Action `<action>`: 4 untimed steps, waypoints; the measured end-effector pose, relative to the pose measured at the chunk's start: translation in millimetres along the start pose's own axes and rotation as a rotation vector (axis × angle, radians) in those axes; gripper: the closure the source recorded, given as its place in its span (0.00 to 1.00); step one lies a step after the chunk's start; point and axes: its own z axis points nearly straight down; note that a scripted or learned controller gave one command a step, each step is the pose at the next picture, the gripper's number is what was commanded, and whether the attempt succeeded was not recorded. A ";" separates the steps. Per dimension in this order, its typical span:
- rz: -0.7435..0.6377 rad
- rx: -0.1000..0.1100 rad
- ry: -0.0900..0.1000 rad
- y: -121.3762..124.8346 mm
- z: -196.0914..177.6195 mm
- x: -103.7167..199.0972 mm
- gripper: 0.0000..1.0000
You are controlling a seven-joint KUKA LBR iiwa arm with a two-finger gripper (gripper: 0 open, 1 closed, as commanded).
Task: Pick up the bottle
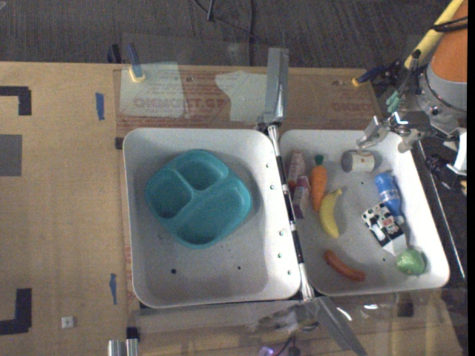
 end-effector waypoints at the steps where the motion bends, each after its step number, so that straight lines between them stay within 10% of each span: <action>1: 0.094 -0.003 -0.001 36.5 -10.2 50.5 0.00; 3: 0.050 0.000 0.000 -64.7 131.4 -69.7 0.00; 4: 0.106 -0.003 0.008 -23.4 169.5 -69.7 0.00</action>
